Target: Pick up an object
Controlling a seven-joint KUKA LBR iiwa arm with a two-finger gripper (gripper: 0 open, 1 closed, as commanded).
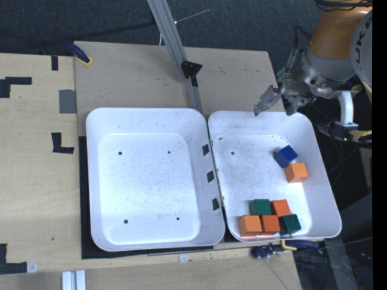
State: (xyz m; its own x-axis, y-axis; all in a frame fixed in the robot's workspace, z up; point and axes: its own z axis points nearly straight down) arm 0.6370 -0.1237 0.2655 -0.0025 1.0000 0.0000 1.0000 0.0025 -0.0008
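Hanging over the right bin's (320,162) far rim, the gripper (275,101) is being carried empty, fingers spread; all blocks (269,216) are lying ungrasped.

On the pale wooden worktop (133,71) we see two shallow white plastic bins side by side: the left bin (97,180) and the right bin (227,162). In the right bin, a blue cube (285,155) touches an orange cube (296,172) near the right wall. Along the near wall, small orange and green cubes (269,216) cluster together. The grey two-finger gripper (275,101) hangs over the right bin's far rim.
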